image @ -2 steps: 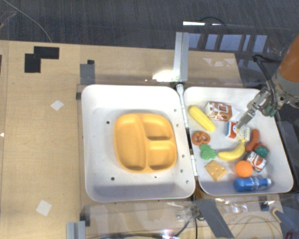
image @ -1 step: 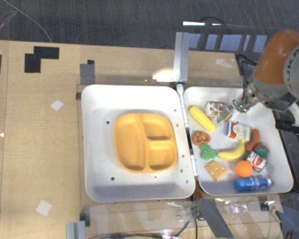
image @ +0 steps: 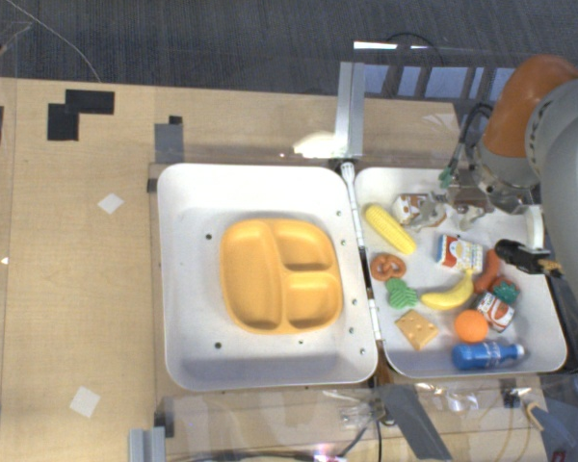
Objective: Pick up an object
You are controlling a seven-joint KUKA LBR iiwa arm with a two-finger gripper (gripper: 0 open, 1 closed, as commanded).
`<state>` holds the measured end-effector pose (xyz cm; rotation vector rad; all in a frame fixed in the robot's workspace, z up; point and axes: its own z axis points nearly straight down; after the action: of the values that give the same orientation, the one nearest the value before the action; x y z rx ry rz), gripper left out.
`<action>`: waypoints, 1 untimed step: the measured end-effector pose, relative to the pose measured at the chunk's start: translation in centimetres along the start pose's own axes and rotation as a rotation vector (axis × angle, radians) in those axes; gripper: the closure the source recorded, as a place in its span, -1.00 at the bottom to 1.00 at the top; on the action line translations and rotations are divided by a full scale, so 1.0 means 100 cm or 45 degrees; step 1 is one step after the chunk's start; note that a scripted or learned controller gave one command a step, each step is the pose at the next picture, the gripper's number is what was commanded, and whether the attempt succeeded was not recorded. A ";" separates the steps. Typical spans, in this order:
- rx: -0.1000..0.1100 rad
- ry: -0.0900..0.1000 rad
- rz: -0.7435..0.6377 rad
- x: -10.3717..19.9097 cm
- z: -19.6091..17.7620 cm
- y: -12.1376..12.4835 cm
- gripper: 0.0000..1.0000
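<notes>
Two white bins sit side by side. The left bin (image: 183,258) holds a yellow divided tray (image: 279,273). The right bin (image: 549,340) is crowded with toy food: corn cob (image: 389,228), pretzel (image: 387,266), banana (image: 448,295), orange (image: 472,325), cracker (image: 417,329), blue bottle (image: 486,355). The gripper (image: 459,203) hangs over the bin's far end, near a small brown-and-white packet (image: 414,207); whether its fingers are apart or together cannot be told.

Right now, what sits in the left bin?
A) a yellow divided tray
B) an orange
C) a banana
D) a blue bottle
A: the yellow divided tray lies alone in the middle of the left bin, while the blue bottle, banana and orange all lie in the right bin.
</notes>
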<state>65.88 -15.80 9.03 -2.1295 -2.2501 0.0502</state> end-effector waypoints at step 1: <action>0.004 0.001 -0.013 0.002 -0.011 0.000 1.00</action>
<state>65.92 -15.61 10.15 -2.1162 -2.2587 0.0528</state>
